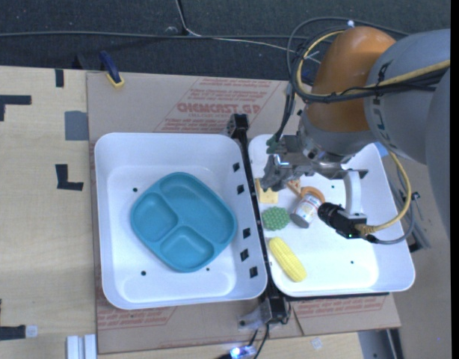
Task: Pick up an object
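Camera view: the likely targets sit in the right shallow white plastic bin (394,275), along its left side: a small yellow flat block (268,196) by the wall, a round green knobbly piece (275,218) just below it, a small white bottle with an orange band (306,209) lying on its side beside that, and a yellow toy corn cob (287,259) nearer the front. All four rest on the bin floor; none is lifted. The two-finger gripper (280,172) hangs low, just above the yellow block, but I cannot tell whether its claw is apart or together. Judgement: the pick is not yet made; grasp and lift remain. The left white bin (110,155) holds a teal compartment tray (183,221), untouched.
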